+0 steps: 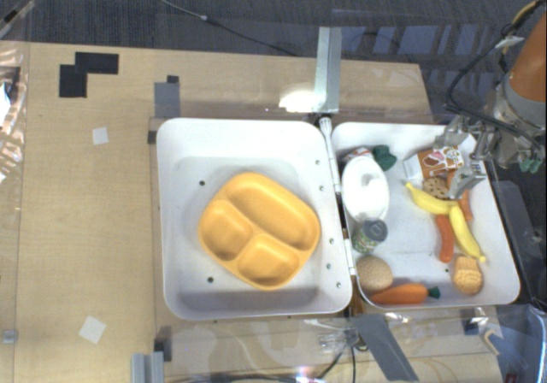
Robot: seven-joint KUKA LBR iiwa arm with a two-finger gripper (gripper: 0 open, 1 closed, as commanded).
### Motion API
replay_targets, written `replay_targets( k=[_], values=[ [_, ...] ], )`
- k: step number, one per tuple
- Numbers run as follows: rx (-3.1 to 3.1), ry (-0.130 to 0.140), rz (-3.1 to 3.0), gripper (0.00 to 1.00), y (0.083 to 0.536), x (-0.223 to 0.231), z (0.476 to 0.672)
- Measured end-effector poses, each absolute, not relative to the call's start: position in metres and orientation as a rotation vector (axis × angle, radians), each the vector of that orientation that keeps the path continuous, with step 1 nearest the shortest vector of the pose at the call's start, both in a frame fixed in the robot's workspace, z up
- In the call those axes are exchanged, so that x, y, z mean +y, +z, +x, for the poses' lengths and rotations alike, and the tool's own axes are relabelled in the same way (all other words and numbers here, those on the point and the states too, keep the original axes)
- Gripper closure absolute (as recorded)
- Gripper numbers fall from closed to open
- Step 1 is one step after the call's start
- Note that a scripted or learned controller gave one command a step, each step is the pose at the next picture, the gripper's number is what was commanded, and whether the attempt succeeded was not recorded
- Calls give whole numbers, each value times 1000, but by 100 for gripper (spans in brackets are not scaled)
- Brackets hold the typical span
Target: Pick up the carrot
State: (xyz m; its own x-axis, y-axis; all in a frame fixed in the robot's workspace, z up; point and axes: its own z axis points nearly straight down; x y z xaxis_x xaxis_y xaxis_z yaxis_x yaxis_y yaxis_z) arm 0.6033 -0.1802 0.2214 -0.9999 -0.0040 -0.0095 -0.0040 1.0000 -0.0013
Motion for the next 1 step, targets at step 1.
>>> replay_targets(
  k=[1],
  values=[
    [3115, -7, -246, 0, 90, -202, 605]
  ],
)
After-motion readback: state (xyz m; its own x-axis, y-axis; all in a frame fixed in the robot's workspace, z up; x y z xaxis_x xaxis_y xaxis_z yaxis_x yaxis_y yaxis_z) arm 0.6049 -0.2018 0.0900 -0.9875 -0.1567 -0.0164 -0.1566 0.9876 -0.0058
